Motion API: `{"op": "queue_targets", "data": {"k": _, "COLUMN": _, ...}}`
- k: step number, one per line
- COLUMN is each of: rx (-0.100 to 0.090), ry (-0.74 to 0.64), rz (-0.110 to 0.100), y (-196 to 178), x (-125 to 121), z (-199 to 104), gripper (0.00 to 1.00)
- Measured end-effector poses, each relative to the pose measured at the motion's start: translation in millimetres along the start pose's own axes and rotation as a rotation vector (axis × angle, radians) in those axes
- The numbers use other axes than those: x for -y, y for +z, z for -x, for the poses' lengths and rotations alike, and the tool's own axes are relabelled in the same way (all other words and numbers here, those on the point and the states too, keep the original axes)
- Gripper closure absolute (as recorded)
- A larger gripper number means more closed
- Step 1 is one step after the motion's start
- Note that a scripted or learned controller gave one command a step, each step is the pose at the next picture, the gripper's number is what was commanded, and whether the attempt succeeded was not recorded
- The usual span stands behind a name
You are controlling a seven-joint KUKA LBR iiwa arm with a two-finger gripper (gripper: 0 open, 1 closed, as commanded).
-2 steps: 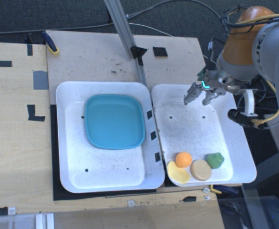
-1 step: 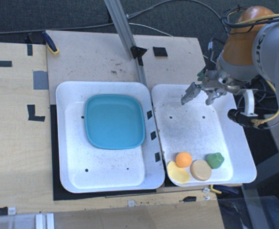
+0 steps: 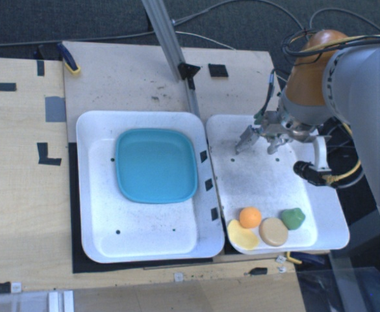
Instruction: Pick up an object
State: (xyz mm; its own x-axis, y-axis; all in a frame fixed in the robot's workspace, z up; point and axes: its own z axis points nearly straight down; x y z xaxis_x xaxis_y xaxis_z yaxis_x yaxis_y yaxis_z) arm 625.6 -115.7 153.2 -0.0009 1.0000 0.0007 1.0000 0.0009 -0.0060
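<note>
Near edge of right shallow white bin [image 3: 326, 236]: flat yellow piece [image 3: 240, 238], partly under small orange ball [image 3: 249, 217] and round tan disc [image 3: 273, 231], with green lump [image 3: 293, 218] beside. Left bin holds square teal plastic plate [image 3: 156, 165]. Farther back, metal two-finger gripper [image 3: 256, 146] hangs over bare bin floor, fingers apart and empty; wrist cut off by frame.

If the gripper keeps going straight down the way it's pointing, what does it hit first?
Most likely the bare floor of the right bin. The gripper points down over the bin's upper part, and the orange ball and other items lie well nearer the front edge. Its height is hard to judge from this view.
</note>
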Motion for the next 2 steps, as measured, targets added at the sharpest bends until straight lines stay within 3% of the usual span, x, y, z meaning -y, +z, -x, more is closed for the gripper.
{"op": "queue_targets", "data": {"k": 1, "rx": 0.0, "ry": 0.001, "rz": 0.0, "y": 54.9, "x": 5.3, "z": 9.1, "gripper": 0.0}}
{"op": "queue_targets", "data": {"k": 2, "rx": 0.001, "ry": 0.0, "rz": 0.006, "y": 64.1, "x": 5.0, "z": 8.7, "gripper": 0.0}}
